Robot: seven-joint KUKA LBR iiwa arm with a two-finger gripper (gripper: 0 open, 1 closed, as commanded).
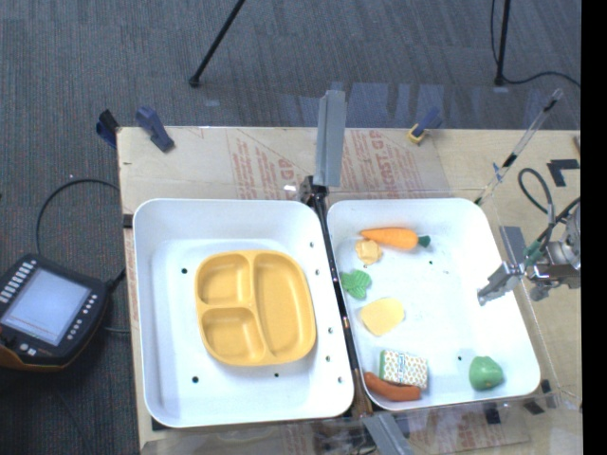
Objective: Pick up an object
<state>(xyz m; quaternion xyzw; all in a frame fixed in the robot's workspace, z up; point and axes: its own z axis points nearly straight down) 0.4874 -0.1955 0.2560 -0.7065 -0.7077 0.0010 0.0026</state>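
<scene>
In the right bin [446, 211] lie an orange carrot [389, 239], a small pale yellow piece [368, 251], a green leafy piece [357, 283], a flat yellow slice [382, 317], a patterned packet [403, 368], a red-orange sausage-like piece [392, 389] and a round green object [486, 373]. My gripper [497, 267] hangs over this bin's right rim, reaching in from the right. It is open, with its two grey fingers [493, 288] spread and nothing between them. The green object is the nearest thing, below and slightly left of the gripper.
The left bin [161, 245] holds a yellow divided plate [255, 308]. A grey post [330, 145] stands behind the seam between the bins. Cables and a thin rod [522, 150] run along the bench's right side. A handheld pendant [43, 311] lies on the floor at left.
</scene>
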